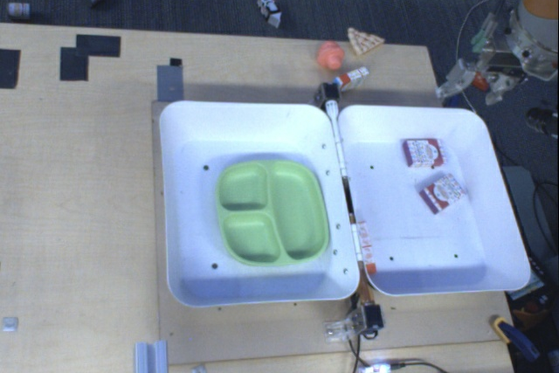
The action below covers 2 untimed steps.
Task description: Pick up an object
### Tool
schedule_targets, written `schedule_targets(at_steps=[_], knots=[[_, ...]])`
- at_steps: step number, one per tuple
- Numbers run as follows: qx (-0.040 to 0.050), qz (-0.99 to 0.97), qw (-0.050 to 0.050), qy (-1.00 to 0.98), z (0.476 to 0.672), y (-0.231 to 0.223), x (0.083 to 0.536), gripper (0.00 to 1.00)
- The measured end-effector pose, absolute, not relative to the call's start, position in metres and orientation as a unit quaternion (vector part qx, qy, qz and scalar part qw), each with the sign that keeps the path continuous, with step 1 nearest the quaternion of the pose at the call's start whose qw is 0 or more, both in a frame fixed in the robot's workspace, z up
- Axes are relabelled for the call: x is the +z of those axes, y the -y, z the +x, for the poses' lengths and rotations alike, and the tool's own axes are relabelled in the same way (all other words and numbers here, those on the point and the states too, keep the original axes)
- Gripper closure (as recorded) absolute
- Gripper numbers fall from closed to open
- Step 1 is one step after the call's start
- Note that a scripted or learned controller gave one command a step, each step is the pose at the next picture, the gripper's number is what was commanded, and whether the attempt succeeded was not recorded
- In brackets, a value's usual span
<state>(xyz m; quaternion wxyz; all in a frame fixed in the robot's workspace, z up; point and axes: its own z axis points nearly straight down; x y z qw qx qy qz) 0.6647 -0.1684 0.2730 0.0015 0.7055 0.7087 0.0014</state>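
Observation:
Two small red-and-white packets lie in the right bin (489, 214): one packet (424, 153) near the back, the other packet (443, 192) just in front of it, tilted. My gripper (483, 76) hangs above the bench beyond the right bin's far right corner, well clear of both packets. The arm with its orange band (539, 3) enters from the top right. Nothing shows in the gripper.
A green divided plate (271, 211) sits in the left bin (188, 188). Behind the bins on the bench lie an orange ball (330, 56), a toy pizza slice (365, 40) and a small red-and-white tube (352, 78). Cables hang by the arm.

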Motion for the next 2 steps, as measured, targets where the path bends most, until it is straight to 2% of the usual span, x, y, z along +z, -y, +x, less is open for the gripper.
schedule_targets(at_steps=[1,2], knots=[[0.0001,0.706,-0.001,-0.709,0.662,0.162,0.113,0.00],[0.0027,0.705,0.003,-0.710,0.665,0.162,0.127,1.00]])
